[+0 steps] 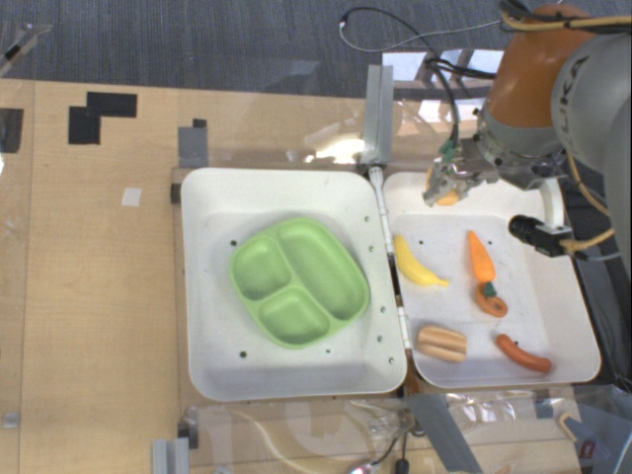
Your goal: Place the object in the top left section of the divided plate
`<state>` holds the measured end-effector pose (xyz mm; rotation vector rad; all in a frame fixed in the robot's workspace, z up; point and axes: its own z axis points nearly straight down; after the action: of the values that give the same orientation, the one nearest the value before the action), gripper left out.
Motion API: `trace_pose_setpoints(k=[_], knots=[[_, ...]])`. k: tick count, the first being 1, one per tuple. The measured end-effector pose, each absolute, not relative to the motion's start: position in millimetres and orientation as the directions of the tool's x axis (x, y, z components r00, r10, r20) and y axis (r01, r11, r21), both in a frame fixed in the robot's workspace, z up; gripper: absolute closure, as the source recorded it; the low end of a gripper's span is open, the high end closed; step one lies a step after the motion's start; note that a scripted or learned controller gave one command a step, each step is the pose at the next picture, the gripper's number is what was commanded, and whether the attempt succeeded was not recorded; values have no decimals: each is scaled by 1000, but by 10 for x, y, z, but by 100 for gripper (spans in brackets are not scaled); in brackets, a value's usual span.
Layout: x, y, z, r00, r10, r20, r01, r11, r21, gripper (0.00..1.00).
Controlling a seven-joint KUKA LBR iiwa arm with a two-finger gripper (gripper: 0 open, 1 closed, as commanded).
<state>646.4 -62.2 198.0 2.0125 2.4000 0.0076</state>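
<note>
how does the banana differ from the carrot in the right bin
The banana is yellow and curved; the carrot is orange and straight. The banana lies by the bin's left wall, next to the divider, while the carrot lies nearer the middle of the right bin. The banana slants down to the right; the carrot runs almost straight up and down in the view. Both are toy foods lying flat on the white floor, apart from each other and from the gripper.

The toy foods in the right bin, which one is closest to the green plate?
The banana: it lies at the right bin's left edge, next to the divider. The carrot, hot dog bun and sausage lie farther right.
</note>
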Motion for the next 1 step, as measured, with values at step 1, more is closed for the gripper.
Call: trace_pose_setpoints(k=[1], knots=[[6698,-288,1871,-629,777,-5,777,629,7,100]])
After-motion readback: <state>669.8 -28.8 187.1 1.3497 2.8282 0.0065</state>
